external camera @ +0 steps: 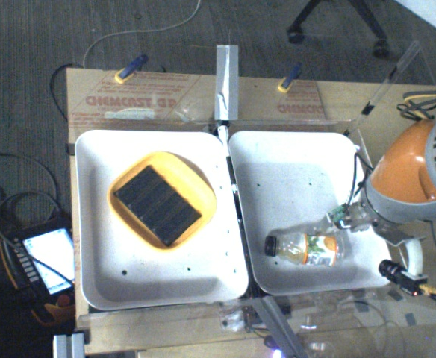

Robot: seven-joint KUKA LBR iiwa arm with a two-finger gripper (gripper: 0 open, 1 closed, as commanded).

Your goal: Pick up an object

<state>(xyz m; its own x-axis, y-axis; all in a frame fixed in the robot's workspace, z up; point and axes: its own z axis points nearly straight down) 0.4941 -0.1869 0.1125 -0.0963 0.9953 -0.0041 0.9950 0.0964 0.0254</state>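
Observation:
A clear plastic bottle (307, 248) with a dark cap and an orange-and-green label lies on its side near the front of the right bin (293, 162), cap pointing left. A yellow dish-shaped object with a black ribbed slab on top (160, 200) rests in the middle of the left bin (98, 274). The arm comes in from the right, its orange band (405, 174) over the right bin's right wall. My gripper (347, 217) hangs just above and to the right of the bottle's base, partly hidden by the wrist.
The two bins meet at a ridge (234, 200) in the middle. Two clamps (131, 67) hold the cardboard behind the bins. A handheld device with a lit screen (42, 256) lies on the floor to the left.

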